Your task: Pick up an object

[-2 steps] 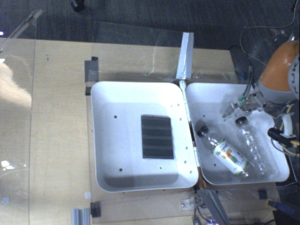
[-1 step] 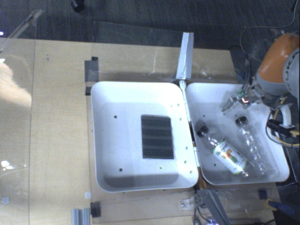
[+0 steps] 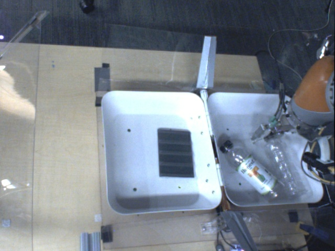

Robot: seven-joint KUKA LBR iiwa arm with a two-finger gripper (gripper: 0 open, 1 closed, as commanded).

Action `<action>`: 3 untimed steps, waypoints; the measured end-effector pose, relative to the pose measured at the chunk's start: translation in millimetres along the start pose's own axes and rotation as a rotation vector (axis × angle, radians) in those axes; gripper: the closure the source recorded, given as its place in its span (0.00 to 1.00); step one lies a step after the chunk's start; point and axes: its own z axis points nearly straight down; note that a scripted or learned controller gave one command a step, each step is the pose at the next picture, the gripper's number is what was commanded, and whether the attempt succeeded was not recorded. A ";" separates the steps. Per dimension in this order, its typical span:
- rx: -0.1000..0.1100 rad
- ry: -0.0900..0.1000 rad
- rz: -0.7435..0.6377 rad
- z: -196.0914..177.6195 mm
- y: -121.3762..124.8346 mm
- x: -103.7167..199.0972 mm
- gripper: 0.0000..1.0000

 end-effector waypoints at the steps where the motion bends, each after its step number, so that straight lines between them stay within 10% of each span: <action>1: -0.005 -0.001 0.199 -6.7 -34.8 16.1 0.00; 3: 0.001 0.000 0.225 1.7 66.6 36.6 0.00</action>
